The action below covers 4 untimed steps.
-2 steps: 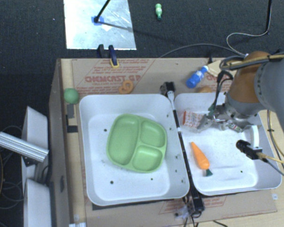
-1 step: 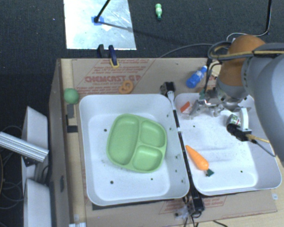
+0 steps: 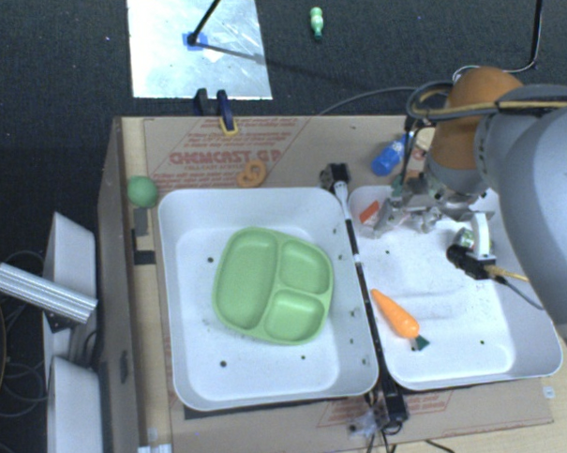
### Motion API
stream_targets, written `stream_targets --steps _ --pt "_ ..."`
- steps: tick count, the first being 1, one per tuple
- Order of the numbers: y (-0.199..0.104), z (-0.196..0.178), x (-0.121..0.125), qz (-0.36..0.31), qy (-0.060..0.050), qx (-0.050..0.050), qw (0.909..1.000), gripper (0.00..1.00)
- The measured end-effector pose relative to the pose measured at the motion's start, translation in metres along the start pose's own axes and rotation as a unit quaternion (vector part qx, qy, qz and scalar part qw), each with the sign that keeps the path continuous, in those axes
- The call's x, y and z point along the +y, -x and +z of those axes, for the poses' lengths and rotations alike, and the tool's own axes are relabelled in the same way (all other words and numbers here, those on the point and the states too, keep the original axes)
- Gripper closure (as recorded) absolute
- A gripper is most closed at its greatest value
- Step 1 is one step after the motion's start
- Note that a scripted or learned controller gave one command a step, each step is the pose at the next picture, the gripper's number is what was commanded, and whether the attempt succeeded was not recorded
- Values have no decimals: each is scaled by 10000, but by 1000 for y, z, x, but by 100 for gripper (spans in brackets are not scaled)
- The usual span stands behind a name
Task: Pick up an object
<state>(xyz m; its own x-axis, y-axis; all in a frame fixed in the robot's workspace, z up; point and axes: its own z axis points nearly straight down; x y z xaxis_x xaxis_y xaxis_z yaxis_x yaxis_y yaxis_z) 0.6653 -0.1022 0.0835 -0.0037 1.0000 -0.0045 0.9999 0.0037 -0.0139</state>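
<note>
Robotics lab test cell, not a home or shop. Evidence: big grey industrial arm with orange band [image 3: 504, 117] reaching over a cardboard-topped bench [image 3: 252, 147], two shallow white plastic bins [image 3: 188, 300] set side by side, loose black cables [image 3: 537, 22] trailing over dark carpet floor [image 3: 43, 91], and toy props: a green divided plastic tray [image 3: 272, 284] and a small orange toy carrot [image 3: 397, 314].

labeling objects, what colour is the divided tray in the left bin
Light green tray, clearest in the camera view.
</note>
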Motion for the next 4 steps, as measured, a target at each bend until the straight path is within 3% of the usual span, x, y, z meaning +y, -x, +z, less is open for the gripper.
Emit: stream_targets --steps 1,2,3,4 --pt "0 -11 1 -12 17 -3 10000 100" --pt "94 -170 1 7 103 6 9999 100" --pt "93 -169 1 3 90 12 10000 0" --pt "86 -2 2 -1 66 24 10000 0"
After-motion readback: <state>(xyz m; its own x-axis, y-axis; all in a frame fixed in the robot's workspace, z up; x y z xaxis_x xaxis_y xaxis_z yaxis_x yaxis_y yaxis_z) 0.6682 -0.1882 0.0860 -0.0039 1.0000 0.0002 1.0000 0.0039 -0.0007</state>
